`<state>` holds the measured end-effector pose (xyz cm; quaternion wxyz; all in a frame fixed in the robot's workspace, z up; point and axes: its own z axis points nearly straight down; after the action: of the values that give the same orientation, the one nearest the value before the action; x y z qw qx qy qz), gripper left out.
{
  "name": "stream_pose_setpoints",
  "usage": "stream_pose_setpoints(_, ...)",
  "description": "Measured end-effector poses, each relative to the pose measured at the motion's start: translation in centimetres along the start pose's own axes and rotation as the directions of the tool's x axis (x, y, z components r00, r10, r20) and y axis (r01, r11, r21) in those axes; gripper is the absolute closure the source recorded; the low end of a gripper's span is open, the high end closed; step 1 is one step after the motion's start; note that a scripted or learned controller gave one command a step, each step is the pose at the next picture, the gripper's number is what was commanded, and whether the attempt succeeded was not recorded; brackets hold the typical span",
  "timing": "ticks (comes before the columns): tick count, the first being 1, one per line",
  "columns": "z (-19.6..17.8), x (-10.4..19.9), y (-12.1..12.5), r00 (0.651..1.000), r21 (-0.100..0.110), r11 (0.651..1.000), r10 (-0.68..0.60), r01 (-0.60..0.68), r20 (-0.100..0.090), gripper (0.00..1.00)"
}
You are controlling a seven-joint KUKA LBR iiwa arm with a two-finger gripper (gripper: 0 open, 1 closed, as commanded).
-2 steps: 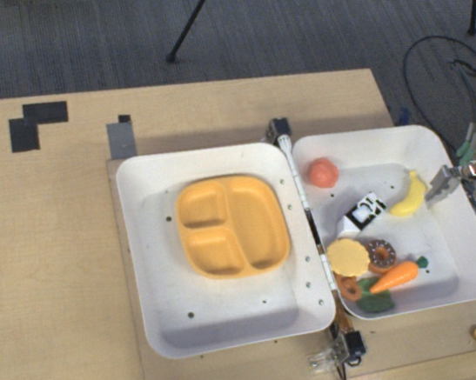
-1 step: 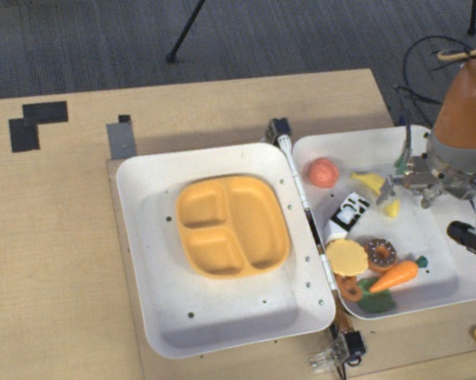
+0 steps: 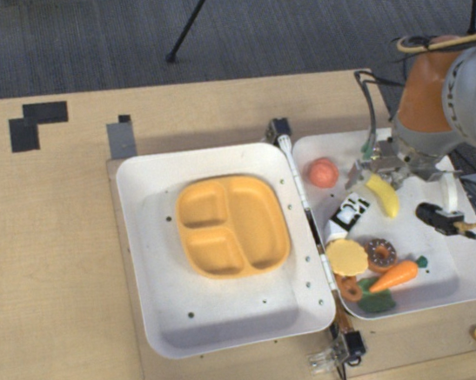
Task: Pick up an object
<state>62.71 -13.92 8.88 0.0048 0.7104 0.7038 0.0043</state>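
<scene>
My gripper [image 3: 382, 171] is low over the back of the right bin [image 3: 475, 279], open, with one finger on either side of the upper end of a yellow banana [image 3: 386, 196]. The banana lies on the bin floor, pointing towards the front. A pink-red ball [image 3: 323, 172] sits to the gripper's left. A black-and-white block [image 3: 349, 211] lies just left of the banana. Near the front of the bin are a yellow round piece [image 3: 348, 257], a brown donut [image 3: 380, 252], an orange carrot [image 3: 396, 275], a small orange ring [image 3: 348, 288] and a green piece [image 3: 378, 302].
The left bin [image 3: 153, 240] holds a yellow divided plate [image 3: 230, 225]. A ridge [image 3: 304, 210] separates the two bins. The grey arm with its orange band [image 3: 427, 97] comes in from the right above the right bin's back corner.
</scene>
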Motion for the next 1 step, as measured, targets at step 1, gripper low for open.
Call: stream_pose_setpoints(1, -1.19, 0.13, 0.19, 1.000, -0.004, 1.000, -0.004, 0.004, -0.001, 1.00)
